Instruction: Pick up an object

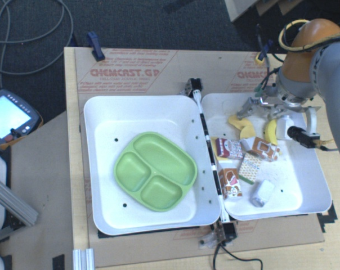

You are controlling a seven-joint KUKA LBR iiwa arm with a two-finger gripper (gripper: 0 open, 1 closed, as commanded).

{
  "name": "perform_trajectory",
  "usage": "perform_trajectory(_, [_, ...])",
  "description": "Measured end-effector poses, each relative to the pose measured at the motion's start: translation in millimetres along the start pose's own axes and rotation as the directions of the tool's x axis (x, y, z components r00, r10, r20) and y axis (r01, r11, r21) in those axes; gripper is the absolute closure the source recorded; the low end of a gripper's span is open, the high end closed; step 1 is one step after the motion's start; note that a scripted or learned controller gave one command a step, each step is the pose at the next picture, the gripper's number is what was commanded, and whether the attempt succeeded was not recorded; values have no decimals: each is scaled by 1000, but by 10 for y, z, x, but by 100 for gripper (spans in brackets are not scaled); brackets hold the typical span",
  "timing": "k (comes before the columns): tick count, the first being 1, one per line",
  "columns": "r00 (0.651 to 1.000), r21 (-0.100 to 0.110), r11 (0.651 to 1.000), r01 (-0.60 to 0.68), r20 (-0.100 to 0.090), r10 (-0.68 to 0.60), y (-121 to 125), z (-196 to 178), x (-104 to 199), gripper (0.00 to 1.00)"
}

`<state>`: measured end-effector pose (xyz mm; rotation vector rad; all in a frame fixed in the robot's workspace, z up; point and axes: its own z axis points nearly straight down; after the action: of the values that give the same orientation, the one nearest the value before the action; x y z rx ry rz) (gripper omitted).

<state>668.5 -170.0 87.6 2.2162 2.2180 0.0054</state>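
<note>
The right bin (311, 193) holds a small pile of objects. Two yellow banana-like pieces lie near its back, one (241, 125) on the left and one (271, 131) upright beside it. In front of them are several printed packets, among them a red-and-white one (229, 149), an orange-brown one (264, 149) and another red one (231, 183), plus a pale grey lump (262, 193). My gripper (265, 110) hangs over the back of this bin, just behind the yellow pieces. It is open, with nothing between its fingers.
The left bin (102, 122) holds a green divided plate (155, 170). A black clip (195, 85) sits on the ridge between the bins. The arm's grey body and orange band (311, 38) rise at the right, with a black cable (305, 136) trailing off the wrist.
</note>
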Motion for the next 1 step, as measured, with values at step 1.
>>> perform_trajectory(1, [1000,1,1000,-1,0,1,-490,-4,-161,0])
